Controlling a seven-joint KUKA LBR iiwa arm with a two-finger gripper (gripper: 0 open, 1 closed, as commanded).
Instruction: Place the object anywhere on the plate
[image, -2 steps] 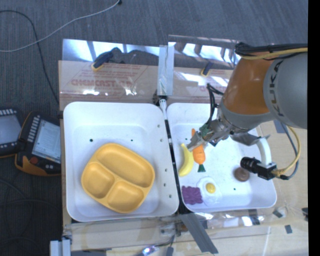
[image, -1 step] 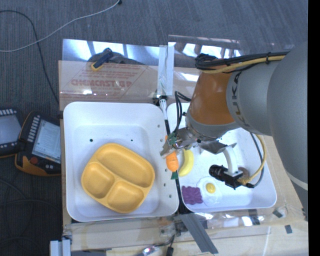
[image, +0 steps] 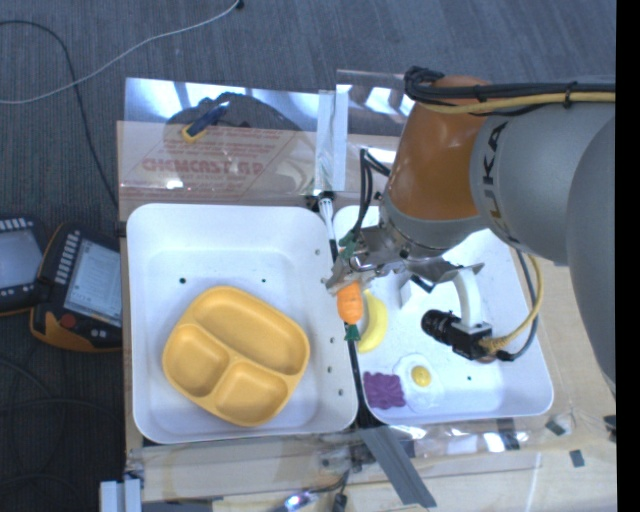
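**Carrot at the bin divider, under the gripper**

L bin (image: 150, 240): holds one yellow plate (image: 235, 355) w/ three compartments, sitting toward the near side of the bin and turned at an angle to its walls.

R bin (image: 520, 390): a banana (image: 374, 322) lies near the L wall. Nearer the front are a purple bunch, prob. grapes (image: 383, 388), and just beside it a fried egg (image: 420, 377), white w/ a yellow yolk.

The carrot (image: 349, 303), orange w/ a green top, stands roughly upright over the rim between the two bins. Its lower end overlaps the banana's edge, and it is apart from the plate. Its green top meets the underside of the gripper (image: 350, 268). Can't tell if the gripper is wide, narrow or clamped on the carrot, as the wrist hides that part.

Writing: the grey arm (image: 540, 170) shows "KU" in dark letters beside its orange band, w/ the rest out of sight. A pale brown panel (image: 220, 165) behind the L bin carries reddish print, approx. "CHEMCAST", too blurred to be sure. A pendant (image: 85, 285) w/ a screen lies on the floor L of the bench, its text unreadable.
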